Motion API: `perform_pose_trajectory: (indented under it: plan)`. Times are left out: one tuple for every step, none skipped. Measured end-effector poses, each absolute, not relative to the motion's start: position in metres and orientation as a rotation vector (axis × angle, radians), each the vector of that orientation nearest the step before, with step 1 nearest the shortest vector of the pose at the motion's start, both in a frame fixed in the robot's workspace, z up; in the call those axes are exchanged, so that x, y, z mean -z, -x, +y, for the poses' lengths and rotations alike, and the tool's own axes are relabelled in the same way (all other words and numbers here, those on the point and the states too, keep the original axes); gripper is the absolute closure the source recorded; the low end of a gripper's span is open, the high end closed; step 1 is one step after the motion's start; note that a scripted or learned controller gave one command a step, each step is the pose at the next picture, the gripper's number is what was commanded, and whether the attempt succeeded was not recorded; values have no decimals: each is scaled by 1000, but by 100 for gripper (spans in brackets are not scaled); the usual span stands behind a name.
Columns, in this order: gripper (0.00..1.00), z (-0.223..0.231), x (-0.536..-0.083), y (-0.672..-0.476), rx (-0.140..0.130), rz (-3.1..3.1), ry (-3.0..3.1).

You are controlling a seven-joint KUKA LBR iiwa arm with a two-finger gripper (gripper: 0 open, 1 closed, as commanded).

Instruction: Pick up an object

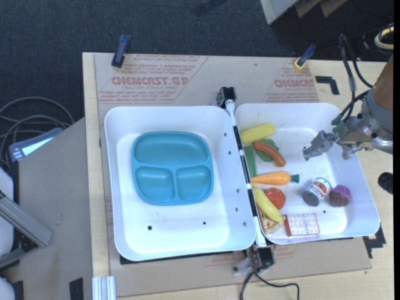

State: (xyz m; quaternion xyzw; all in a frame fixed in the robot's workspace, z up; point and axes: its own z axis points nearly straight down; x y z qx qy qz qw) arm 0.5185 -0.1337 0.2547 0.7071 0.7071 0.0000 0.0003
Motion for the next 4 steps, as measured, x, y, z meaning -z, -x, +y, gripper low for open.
perform_pose_trajectory:
  plan:
    - [0, -94, -138, -560, 1, 2223, -2222]
    - [0, -99, -84, -556, 1, 2222, -2223]
    - [0, -94, -84, -514, 1, 2222, -2223]
    - [0, -95, -84, -484, 1, 2221, -2223]
